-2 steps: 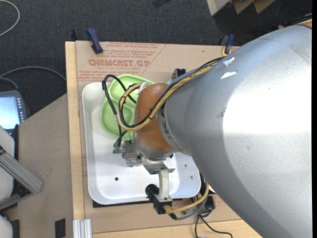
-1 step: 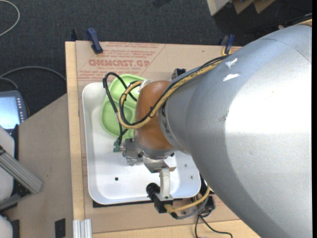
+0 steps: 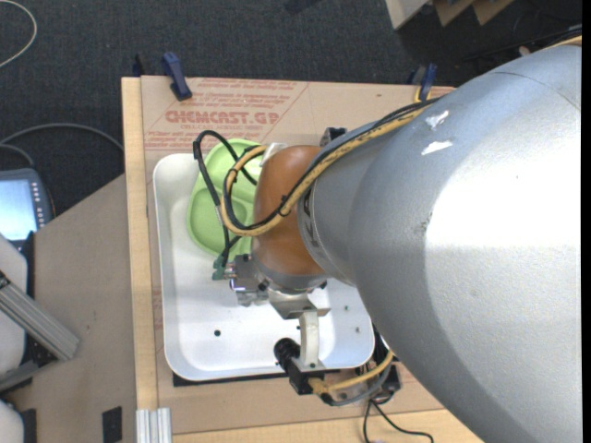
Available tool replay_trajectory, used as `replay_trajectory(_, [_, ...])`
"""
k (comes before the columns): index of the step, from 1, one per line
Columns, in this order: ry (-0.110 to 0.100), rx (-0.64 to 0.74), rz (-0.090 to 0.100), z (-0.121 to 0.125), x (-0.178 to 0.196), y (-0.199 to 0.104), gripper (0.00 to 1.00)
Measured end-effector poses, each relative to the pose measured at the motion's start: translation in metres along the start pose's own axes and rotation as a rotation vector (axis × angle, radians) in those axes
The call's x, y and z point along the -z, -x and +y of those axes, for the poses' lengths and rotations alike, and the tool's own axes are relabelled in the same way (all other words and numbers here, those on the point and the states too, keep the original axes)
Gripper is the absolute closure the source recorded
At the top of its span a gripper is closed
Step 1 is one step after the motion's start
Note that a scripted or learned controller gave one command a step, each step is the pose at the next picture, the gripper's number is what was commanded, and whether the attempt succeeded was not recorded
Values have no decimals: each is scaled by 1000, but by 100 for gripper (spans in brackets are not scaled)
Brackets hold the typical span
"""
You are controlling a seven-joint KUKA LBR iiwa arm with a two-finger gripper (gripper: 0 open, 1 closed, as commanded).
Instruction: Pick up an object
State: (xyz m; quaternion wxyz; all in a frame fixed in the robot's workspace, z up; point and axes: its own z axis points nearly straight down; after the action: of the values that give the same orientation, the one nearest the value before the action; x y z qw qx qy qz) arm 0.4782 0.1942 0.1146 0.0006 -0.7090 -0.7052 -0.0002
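**A:** What can you actually make out under that big grey arm [image 3: 462,247] with the orange band?

**B:** Not much. The arm covers the whole right side of the bench, so one shallow white plastic bin [image 3: 175,275] is seen in part, mostly its left and near sides. Its right side runs under the arm.

**A:** And the object?

**B:** A pale green, rounded plastic thing [image 3: 211,212] lies in the bin's far half, toward the far left corner. Its right part is hidden behind the orange band and the black and yellow cables looped over it. What shows is taller than wide, its long axis running from the bin's far edge toward the near edge. Which way it points I cannot tell.

**A:** The gripper?

**B:** The wrist's metal parts hang over the bin's middle, just beside the green thing's near end. Whether the claw is spread or pressed together, I cannot tell.
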Motion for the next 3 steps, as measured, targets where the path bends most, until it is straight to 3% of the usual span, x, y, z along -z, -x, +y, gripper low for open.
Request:
replay_trajectory(1, [6, 6, -1, 55, 29, 0, 100])
replay_trajectory(2, [-9, 4, -2, -2, -2, 5, 100])
replay_trajectory(3, [16, 6, 4, 17, 211, 25, 100])
